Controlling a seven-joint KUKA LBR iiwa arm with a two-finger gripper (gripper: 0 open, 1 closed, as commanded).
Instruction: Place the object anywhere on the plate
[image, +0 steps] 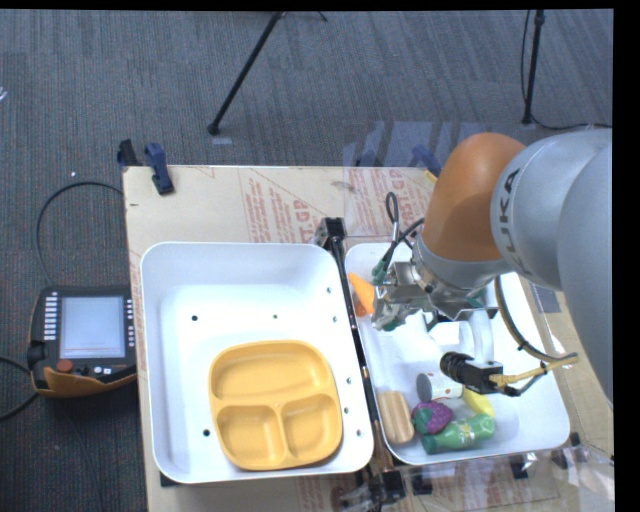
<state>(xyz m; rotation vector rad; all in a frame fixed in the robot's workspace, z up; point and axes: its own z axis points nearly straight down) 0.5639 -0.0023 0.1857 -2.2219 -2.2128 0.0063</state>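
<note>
My gripper (392, 312), grip state indiscernible, at the orange object (361, 293), right bin's nine o'clock; likely light, rigid, slippery: grasp midsection.

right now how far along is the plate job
Nothing looks done: the yellow plate in the left bin carries nothing. The arm is over the right bin, above the toys; no toy visibly held. Picking one and moving it to the plate are both left.
</note>
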